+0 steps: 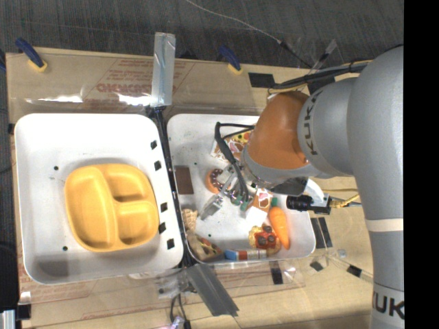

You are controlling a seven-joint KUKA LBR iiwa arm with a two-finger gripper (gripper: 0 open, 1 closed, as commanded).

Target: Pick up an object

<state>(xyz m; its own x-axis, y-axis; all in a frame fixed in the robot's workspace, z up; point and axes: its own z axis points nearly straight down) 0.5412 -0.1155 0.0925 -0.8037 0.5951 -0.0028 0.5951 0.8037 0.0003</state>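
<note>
Toys lay piled in the right bin [180,130], at the worktop's right side. An orange carrot [278,226] sat near that bin's front right corner, beside a little pizza toy [263,238]. The grey arm's hand [230,192] hung low over the bin's middle. A yellow tray [110,205] filled the left bin [34,136].

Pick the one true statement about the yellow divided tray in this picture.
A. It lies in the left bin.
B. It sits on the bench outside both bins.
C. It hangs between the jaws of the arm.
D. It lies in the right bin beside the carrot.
A: the yellow divided tray lies flat in the left bin, while the carrot lies in the right bin.
</note>
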